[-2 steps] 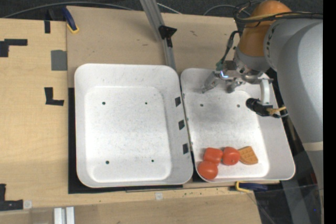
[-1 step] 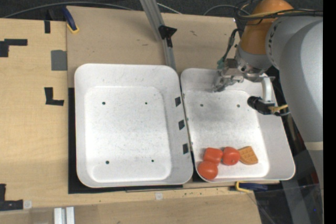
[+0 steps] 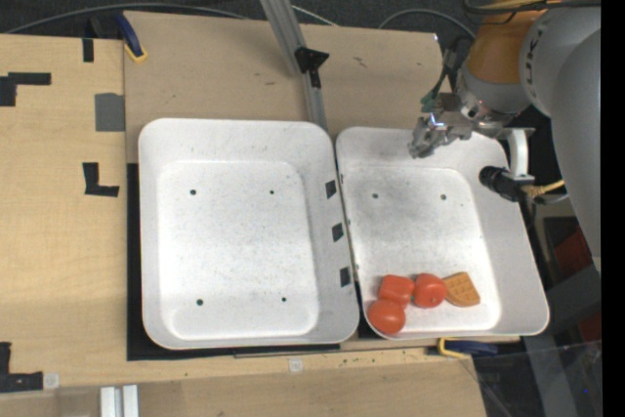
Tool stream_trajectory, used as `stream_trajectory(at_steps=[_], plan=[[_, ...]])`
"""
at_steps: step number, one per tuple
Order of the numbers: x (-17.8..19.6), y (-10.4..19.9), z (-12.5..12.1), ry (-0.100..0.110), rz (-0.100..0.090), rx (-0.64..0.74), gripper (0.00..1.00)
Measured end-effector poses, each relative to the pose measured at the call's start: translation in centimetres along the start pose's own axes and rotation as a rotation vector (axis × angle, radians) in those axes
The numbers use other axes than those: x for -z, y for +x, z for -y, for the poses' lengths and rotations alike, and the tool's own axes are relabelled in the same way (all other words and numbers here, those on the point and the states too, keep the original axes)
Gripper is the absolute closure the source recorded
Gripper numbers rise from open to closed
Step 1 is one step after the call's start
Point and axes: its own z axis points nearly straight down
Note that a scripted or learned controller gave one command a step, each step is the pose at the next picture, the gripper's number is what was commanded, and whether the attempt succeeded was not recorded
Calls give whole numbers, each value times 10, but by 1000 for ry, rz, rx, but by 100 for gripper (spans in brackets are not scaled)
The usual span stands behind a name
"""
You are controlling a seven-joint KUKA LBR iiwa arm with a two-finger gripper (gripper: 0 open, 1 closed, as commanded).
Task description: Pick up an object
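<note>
Nearest the camera, along the front wall of the right bin (image 3: 508, 239), lies a cluster of small items: three red tomato-like pieces (image 3: 402, 299), packed so that they touch one another, and a tan cracker-like piece (image 3: 462, 289) just beside them on the arm's side; all four rest on the bin floor near the front rim; the remainder of that floor shows grey speckling.

Handling judgement: the red pieces appear rounded and glossy, probably light plastic or rubber; they are likely to roll or slip from a pinch that is off-centre; take hold across the widest part of the outermost piece, where the neighbours do not block a finger; the tan piece looks flat and stiff, and offers little height to grasp; an edge grip is needed and may skid.

Beside it on the surface (image 3: 215, 63), the left bin (image 3: 156, 239) sits with its rim touching the right bin's rim; a slanted metal pole (image 3: 283, 10) crosses above the gap at the far side.

Farthest back, the end effector (image 3: 427, 140) hangs over the far rim of the right bin, well apart from the cluster; nothing is visible in its grasp; whether its tip is spread or clenched cannot be told at this resolution; the orange band (image 3: 508, 24) sits above the wrist.
</note>
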Motion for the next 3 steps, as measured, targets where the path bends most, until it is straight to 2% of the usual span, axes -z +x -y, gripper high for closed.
stream_trajectory(at_steps=[1,2,3], plan=[[44,-3,-2,1,0,1,100],[108,-1,-4,-1,0,1,100],[94,59,3,7,-3,5,100]])
